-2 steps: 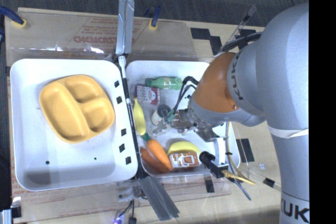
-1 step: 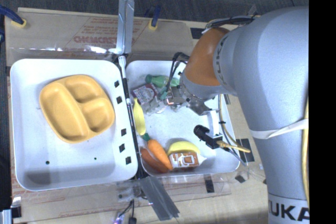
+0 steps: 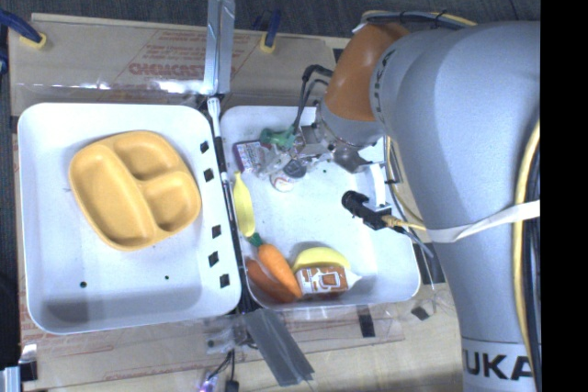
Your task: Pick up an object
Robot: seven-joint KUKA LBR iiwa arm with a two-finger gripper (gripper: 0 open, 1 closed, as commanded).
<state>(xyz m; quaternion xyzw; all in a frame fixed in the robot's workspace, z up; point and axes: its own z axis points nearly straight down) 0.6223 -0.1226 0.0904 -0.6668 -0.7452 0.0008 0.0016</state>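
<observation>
Gripper (image 3: 296, 153) low over right bin (image 3: 404, 275) clutter; finger state unclear, items beneath indistinct.

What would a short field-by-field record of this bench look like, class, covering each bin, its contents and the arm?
left bin: holds a yellow divided plate
right bin: banana along its left wall; carrot and small carton at its near edge; mixed small items at its far end
arm: reaches in from the right
gripper: over the right bin's far end, by the small items
</observation>
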